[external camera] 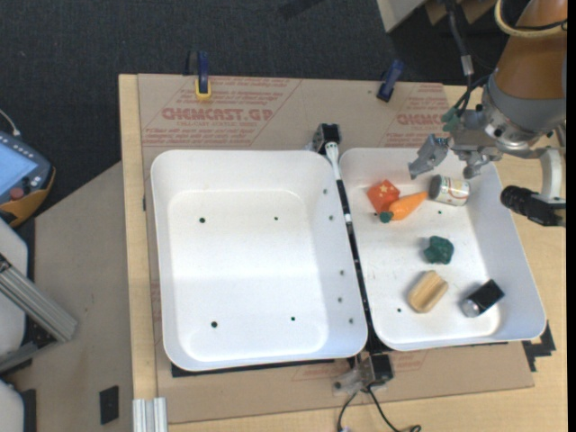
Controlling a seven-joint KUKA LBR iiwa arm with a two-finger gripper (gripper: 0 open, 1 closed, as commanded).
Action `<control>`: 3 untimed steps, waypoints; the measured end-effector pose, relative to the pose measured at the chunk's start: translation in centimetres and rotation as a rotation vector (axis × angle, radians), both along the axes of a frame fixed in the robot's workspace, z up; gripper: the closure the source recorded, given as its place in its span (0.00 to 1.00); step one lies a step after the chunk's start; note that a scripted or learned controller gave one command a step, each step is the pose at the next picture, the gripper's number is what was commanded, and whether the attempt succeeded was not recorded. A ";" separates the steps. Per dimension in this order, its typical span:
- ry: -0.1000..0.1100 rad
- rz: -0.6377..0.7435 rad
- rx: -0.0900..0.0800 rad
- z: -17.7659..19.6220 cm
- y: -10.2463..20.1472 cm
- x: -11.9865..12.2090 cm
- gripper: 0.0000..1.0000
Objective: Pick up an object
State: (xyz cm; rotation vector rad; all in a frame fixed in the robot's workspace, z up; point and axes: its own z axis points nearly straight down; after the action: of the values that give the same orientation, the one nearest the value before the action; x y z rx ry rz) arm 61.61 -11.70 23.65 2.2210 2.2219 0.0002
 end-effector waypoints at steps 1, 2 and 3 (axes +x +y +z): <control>0.007 0.002 0.002 -6.3 2.4 0.3 0.00; 0.008 -0.002 0.002 -15.7 2.6 -2.8 0.00; -0.001 -0.002 -0.001 -15.2 0.5 -1.5 0.00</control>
State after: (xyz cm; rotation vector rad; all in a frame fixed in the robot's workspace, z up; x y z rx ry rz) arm 60.08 -11.23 8.49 2.2215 2.2188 0.0000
